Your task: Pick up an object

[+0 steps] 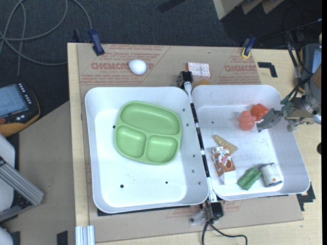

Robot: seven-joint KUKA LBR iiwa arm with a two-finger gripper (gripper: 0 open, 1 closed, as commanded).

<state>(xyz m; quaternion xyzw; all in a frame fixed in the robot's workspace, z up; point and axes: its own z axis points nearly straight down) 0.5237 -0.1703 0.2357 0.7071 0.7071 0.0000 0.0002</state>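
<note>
A cardboard-covered bench (153, 57), printed with red lettering, stands on a dark carpeted floor and carries two shallow white bins side by side. At the near edge of the right bin (291, 152) lie a small green object (249, 178) and, touching its right end, a white cylindrical container with an orange mark (271, 174). Just beyond them, close to the divider between the bins, sits a red-and-white snack packet (224, 162) with a tan wedge-shaped piece (225, 144) at its far end. In the left bin (102, 152) rests a light green divided plate (148, 132) — three compartments, lying flat. Farther back in the right bin, a red-orange lumpy object (251, 117) lies near the far wall. The gripper (272, 118) reaches in from the right just beside that object; its dark fingers (265, 122) point toward it, but whether they are spread or closed cannot be told, and nothing is visibly between them. Beyond the bins, on the cardboard, sit a white egg-shaped ball (137, 66) and a small pink-and-white patterned box (199, 69) — with blue clamps (95, 41) at the far edge.
</note>
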